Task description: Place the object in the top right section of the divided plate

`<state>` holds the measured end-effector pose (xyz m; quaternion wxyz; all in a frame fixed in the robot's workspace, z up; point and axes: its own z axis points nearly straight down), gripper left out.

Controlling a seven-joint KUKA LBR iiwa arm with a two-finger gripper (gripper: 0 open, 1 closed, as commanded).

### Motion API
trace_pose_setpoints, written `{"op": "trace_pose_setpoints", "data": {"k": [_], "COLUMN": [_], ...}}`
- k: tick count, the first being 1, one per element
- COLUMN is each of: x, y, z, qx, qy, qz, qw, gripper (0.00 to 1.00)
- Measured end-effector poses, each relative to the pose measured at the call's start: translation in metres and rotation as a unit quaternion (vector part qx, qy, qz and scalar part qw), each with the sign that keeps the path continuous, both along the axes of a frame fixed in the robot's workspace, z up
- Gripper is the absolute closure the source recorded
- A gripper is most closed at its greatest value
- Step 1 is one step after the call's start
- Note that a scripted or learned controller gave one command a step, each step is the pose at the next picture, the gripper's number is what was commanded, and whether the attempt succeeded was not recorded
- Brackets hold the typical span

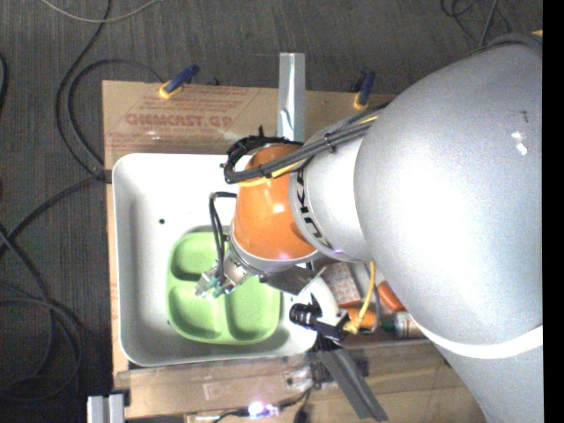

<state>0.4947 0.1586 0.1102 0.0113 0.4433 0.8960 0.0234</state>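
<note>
A green divided plate [203, 311] lies in the lower middle of the left white bin [141, 227]. My gripper [211, 285] hangs low over the plate, near the ridge where its sections meet. The orange band of the wrist [269, 210] sits just above and to the right of it and hides the plate's upper right part. Any object at the gripper's tip is too small and too covered to make out.
The big grey arm [441, 210] covers most of the right bin. Below it peek out an orange item [389, 303], a bottle-like thing [411, 326] and a printed packet [344, 284]. Cardboard [176, 117] lies behind the bins, with clamps at its far edge.
</note>
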Motion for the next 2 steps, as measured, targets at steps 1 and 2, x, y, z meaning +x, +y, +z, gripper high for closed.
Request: {"op": "trace_pose_setpoints", "data": {"k": [1, 2], "x": [0.001, -0.002], "y": [-0.013, -0.001], "z": [0.000, 0.000], "qx": [0.0094, 0.0142], "qy": [0.000, 0.013], "qz": [-0.081, -0.274], "qw": [0.9966, 0.9616], "gripper": [1.00, 1.00]}}
